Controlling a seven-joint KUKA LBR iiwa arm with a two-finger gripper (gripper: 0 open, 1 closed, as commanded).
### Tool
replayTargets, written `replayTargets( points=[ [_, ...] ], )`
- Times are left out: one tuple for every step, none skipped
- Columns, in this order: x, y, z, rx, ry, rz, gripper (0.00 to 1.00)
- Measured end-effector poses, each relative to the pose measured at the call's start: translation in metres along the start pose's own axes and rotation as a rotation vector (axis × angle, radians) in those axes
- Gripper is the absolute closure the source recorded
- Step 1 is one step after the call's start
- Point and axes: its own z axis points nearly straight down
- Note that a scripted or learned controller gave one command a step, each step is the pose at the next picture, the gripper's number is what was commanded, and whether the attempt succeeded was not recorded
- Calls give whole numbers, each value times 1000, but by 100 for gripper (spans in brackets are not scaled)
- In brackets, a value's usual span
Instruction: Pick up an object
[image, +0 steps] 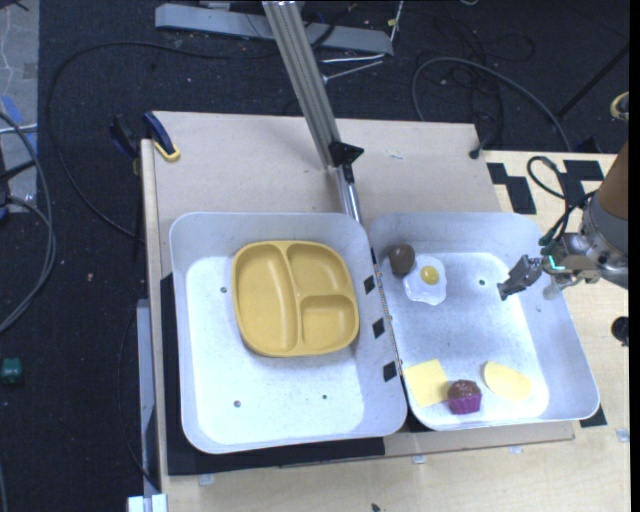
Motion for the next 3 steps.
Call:
replayTargets(
  points=[
    [0, 1, -1, -3, -1, 0, 0],
    [-1, 2, 42, 0, 0, 0, 0],
    [-5, 1, 104, 1, 1, 1, 0]
  ],
)
